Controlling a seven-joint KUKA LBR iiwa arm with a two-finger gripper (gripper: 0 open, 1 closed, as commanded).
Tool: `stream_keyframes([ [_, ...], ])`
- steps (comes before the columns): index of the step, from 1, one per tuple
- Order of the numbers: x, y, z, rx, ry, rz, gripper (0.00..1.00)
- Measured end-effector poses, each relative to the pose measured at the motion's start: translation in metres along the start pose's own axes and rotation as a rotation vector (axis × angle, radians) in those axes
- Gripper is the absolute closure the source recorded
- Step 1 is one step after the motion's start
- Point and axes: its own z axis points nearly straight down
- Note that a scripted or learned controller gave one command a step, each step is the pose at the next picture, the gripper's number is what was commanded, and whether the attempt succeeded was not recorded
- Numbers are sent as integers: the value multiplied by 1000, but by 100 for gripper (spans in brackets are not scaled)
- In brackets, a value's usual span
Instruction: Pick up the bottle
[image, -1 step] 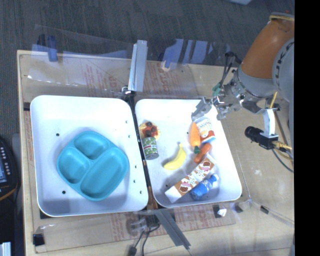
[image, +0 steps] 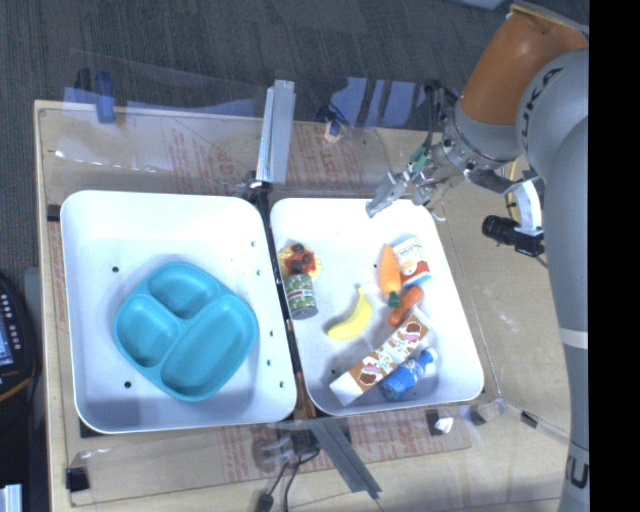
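Two shallow white plastic bins sit side by side on the wooden table (image: 150, 455). Left bin (image: 90, 300) holds a glossy blue three-compartment plate (image: 185, 330). Right bin (image: 455, 330) carries the small bottle (image: 298, 290) with a green label, lying near its left wall, beside a curved yellow banana (image: 350, 318), an orange carrot (image: 388, 270), a long printed carton (image: 385, 358) and a crumpled blue packet (image: 410, 377). Metal gripper (image: 385, 200) hovers over the right bin's far rim, well apart from the bottle, holding nothing; whether it is parted or closed, I cannot tell.
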Motion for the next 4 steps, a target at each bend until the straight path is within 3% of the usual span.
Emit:
stream_keyframes([
  [1, 0, 1, 3, 1, 2, -217, 0],
  [2, 1, 2, -7, 1, 1, -223, 100],
  [3, 6, -36, -72, -1, -1, -158, 100],
  [4, 0, -11, -199, -2, -1, -51, 100],
])
